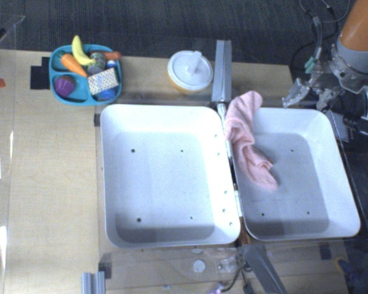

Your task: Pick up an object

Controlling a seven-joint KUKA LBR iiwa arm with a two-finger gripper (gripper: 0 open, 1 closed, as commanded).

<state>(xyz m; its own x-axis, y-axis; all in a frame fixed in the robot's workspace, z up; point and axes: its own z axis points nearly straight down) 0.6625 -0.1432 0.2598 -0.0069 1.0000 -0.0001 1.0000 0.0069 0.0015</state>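
A pink cloth point(250, 143) lies crumpled in the right bin point(306, 225), draped over its left rim near the divider. My gripper point(308, 95) hangs above the bin's far right corner, well to the right of the cloth. Its fingers point(294, 94) are spread apart with nothing between them. The orange band of the arm shows at the top right.
The left bin point(165, 225) sits beside the right one. A blue tray point(56, 78) with toy food stands at the back left. A round white lidded container point(191, 70) rests behind the bins. Cables hang near the arm at the top right.
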